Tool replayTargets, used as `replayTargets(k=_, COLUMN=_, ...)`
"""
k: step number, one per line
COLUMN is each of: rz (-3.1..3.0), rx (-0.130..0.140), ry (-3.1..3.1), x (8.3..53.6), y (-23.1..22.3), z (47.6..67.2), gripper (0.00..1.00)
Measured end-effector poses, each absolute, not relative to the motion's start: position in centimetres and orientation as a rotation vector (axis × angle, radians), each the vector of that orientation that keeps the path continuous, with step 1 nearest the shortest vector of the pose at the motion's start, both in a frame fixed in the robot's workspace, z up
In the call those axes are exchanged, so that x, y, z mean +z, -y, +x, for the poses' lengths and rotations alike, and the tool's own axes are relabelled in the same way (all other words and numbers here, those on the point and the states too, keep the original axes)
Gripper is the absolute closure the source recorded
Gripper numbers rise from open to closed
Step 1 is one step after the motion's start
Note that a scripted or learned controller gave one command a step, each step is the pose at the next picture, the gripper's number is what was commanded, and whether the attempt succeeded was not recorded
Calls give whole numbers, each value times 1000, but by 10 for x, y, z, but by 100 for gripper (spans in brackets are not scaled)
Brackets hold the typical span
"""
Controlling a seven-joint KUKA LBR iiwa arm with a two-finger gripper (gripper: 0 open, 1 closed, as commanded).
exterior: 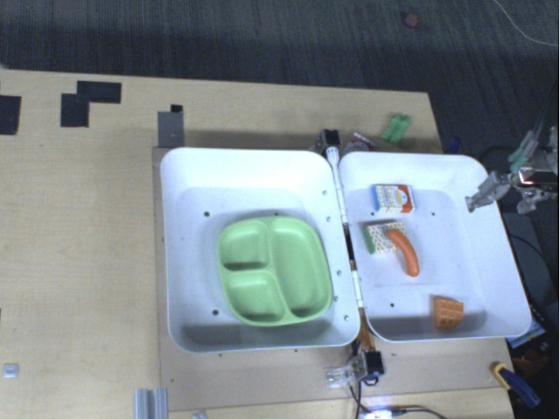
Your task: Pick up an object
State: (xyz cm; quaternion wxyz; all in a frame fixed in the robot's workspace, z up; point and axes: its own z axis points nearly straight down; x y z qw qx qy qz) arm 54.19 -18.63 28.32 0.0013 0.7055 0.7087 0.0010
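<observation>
- my gripper (502,192) is at the right edge of the right bin (476,260), near its far right corner, above the rim.
- i see only thin grey metal parts of it there, and i cannot tell how it is set; nothing is seen in it.
- the right bin holds four small things, all of them to the left of my gripper and lower in the view.
- the nearest one is a small carton (392,199) with a blue, white and red print; it lies in the far part of the bin, well apart from my gripper.
- below the carton there is a small packet (379,236) with green and white colours, close to the bin's left wall.
- an orange sausage (405,251) lies at a slant just beside the packet, it seems to touch its right side.
- an orange waffle piece (447,312) lies alone near the front wall of the bin, far from my gripper.
- the left bin (188,260) holds a green divided plate (274,269), which has three compartments and lies about in the middle.
- a green small object (396,128) lies on the bench (79,260) behind the bins.
</observation>
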Motion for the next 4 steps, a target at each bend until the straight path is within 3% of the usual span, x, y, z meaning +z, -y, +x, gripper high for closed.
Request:
replayTargets(k=1, rz=2221, rx=-2, ry=-2225, x=152, y=206, z=504, gripper=0)
replayTargets(k=2, rz=2212, rx=7, ry=-2221, x=87, y=166, z=549, gripper=0)
replayTargets(k=3, rz=2207, rx=12, ry=-2219, x=98, y=166, z=551, gripper=100)
replayTargets(k=4, rz=2208, rx=12, ry=-2219, x=98, y=166, z=551, gripper=0)
